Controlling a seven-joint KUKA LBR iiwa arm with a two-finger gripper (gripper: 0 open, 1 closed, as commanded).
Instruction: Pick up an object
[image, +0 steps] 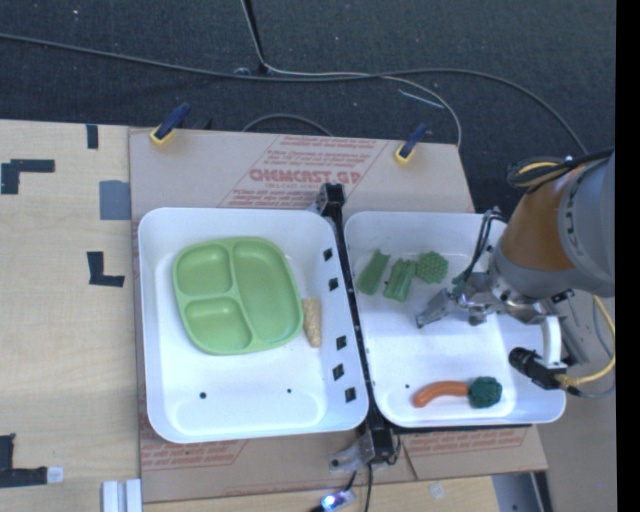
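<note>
My gripper (436, 308) hangs over the middle of the right bin (400, 345), pointing left, with the grey arm and its orange band behind it at the right. Three green pieces lie just up and left of it: a long strip (372, 272), a ribbed piece (400, 279) and a small leafy one (432, 266). Near the bin's front lie an orange carrot-like piece (441, 394) and a dark green broccoli-like lump (485, 392), touching each other. Bare white floor lies under the gripper.
The left bin (240, 400) holds a green divided plate (236, 294) and a small tan piece (312, 322) beside its right edge. A black divider (346, 310) runs between the bins. Cables cross the dark floor behind the cardboard base.
</note>
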